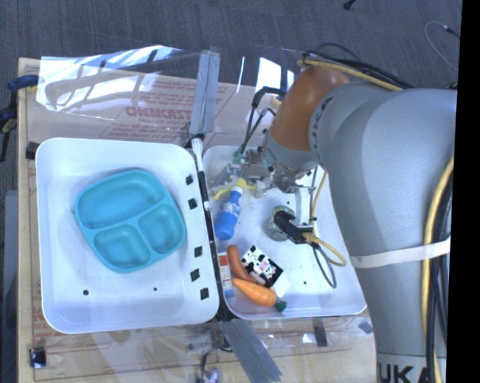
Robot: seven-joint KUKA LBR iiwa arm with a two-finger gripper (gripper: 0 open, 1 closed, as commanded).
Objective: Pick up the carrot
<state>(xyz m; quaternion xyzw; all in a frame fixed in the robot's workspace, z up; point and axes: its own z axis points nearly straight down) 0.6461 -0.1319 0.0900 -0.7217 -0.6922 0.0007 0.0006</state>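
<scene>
Camera view: carrot (255,292) lies at right bin's (342,306) near edge — long axis roughly left-right, green tip right — well below gripper (253,170), whose grip state I can't tell.

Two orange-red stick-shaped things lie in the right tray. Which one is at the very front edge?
The orange carrot with the green stem end. It lies nearest the front rim of the right white bin, while the redder sausage-like piece sits behind it, beside the black-and-white patterned block.
</scene>
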